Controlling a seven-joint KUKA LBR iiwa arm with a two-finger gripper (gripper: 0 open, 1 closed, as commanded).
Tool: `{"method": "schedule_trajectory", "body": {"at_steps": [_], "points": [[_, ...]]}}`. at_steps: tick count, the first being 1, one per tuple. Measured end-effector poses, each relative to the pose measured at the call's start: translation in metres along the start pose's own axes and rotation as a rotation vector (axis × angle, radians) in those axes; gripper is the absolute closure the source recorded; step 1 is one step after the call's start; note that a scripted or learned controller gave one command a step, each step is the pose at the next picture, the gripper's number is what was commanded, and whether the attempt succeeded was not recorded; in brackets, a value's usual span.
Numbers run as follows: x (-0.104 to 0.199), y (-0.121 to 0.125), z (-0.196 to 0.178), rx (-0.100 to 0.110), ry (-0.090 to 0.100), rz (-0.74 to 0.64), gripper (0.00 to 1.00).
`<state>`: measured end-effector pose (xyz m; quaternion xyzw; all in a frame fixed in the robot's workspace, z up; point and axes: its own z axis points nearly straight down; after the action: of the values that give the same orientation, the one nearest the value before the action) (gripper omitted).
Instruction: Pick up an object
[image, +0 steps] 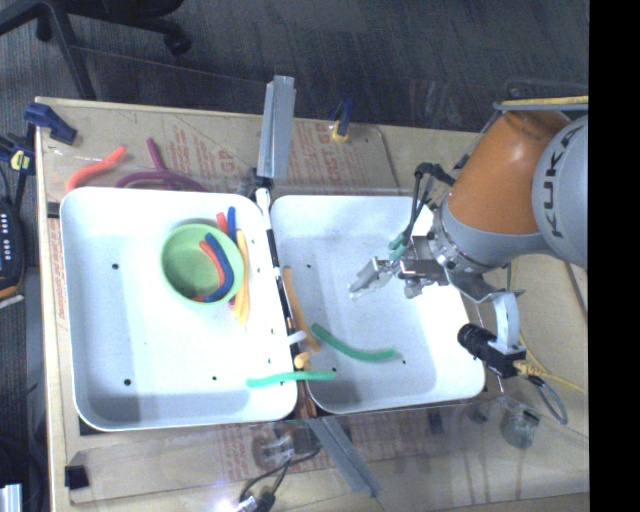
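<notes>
My gripper (366, 277) hangs over the middle of the right bin (455, 375), pointing left, open with nothing between its fingers. A green curved strip (352, 346) lies on the bin floor below and to the left of it, apart from it. A brown stick (296, 306) rests along this bin's left wall. A teal stick (290, 378) lies across the rims where the two bins meet. In the left bin (110, 390) sits a green bowl (192, 264) with red, blue and yellow sticks (232, 262) draped over its right side.
The grey arm with its orange band (500, 165) covers the right bin's upper right corner. A black knob (477, 341) on the arm sticks out over the right rim. Orange and purple cords (120, 170) lie on the bench behind the left bin.
</notes>
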<state>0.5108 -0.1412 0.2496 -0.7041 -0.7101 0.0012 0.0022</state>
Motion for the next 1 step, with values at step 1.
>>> {"method": "schedule_trajectory", "body": {"at_steps": [1], "points": [[0.0276,-0.0257,0.0356,0.0,-0.002,-0.013,0.0]]}}
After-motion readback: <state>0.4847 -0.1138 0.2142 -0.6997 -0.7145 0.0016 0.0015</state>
